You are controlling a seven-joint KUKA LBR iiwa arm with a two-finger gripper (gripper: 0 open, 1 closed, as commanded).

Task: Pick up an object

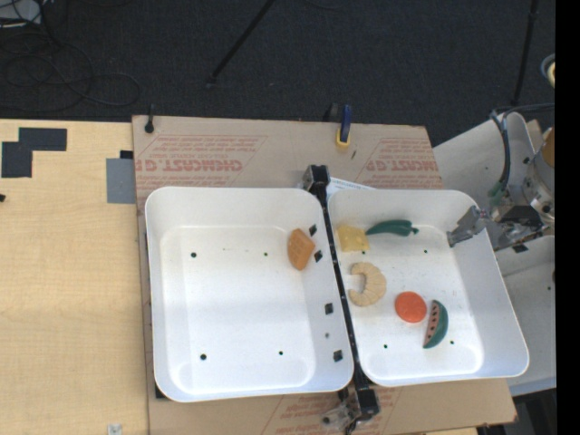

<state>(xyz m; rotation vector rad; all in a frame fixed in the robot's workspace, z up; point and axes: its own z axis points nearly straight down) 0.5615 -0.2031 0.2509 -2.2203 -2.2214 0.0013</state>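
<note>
Green toy pepper (391,228) lies loose at the back of the right bin (503,333), nearest the gripper (467,226), which hovers at that bin's right rim, holding nothing; whether its jaws are parted I cannot tell. Other toys, probably dropped, lie scattered nearby.

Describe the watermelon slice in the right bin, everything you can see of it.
The watermelon slice looks like a small plastic toy wedge: a curved green rind on its outer right edge, a red face with dark seed specks toward the left. It lies flat on the floor of the right bin, near the lower right corner, long axis roughly upright in the view. The round red-orange piece sits just to its left, very close or touching.
</note>
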